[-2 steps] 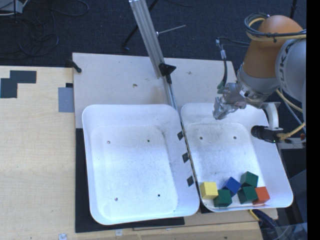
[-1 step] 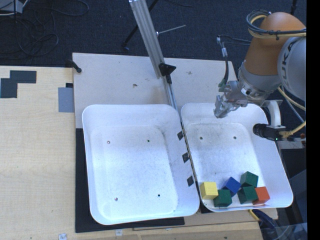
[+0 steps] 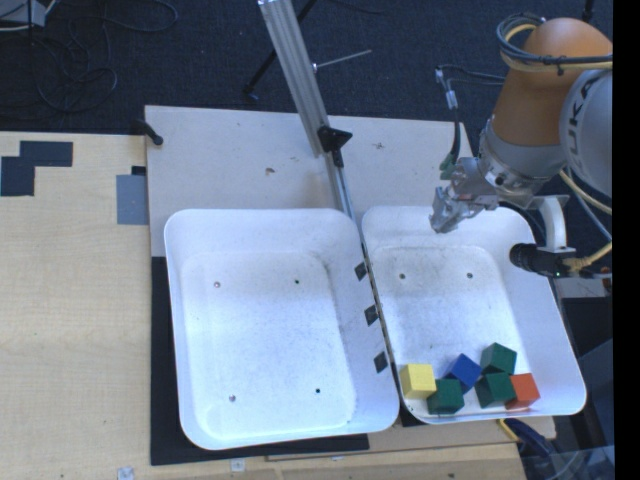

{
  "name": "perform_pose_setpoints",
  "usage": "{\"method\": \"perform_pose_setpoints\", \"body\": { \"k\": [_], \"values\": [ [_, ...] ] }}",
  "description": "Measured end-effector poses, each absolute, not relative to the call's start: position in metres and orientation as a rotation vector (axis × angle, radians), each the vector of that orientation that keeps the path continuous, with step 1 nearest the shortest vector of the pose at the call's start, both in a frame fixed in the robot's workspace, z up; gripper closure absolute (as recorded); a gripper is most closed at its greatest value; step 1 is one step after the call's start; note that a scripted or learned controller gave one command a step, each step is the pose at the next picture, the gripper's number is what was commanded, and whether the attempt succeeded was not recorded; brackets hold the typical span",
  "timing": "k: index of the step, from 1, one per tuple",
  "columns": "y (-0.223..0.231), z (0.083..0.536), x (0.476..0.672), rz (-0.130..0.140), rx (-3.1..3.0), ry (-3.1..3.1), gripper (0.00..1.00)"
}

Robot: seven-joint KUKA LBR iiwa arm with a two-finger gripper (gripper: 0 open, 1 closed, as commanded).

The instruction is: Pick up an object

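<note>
Hovering over the far edge of the right bin (image 3: 545, 308), our pincer (image 3: 446, 212) hangs high and well apart from anything we could pick up; whether it is spread or closed we cannot tell at this size, and nothing shows in its grip. The blocks all lie bunched in the near corner of that same bin: a yellow block (image 3: 419, 379), a blue block (image 3: 464, 369), an orange block (image 3: 521, 389) and three green blocks, one (image 3: 499, 357) behind the others, one (image 3: 446, 396) beside the yellow, one (image 3: 493, 387) against the orange. We judge they sit there because the bin floor slopes or earlier drops gathered them, and that packing matters: neighbours touch, so a closing grip may catch two or slip between. The yellow block at the group's left end looks the freest to us. The left bin (image 3: 190, 268) takes up the other half of the desk (image 3: 230, 153). The pick is not yet begun.
</note>
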State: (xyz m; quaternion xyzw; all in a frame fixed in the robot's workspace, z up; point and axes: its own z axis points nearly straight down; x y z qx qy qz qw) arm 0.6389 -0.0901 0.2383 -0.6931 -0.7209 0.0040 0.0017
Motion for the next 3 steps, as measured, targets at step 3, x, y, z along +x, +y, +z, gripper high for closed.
{"method": "perform_pose_setpoints", "body": {
  "k": [3],
  "values": [
    [-0.091,0.267,0.64,0.013,-2.164,-2.278,1.0]
  ]
}}
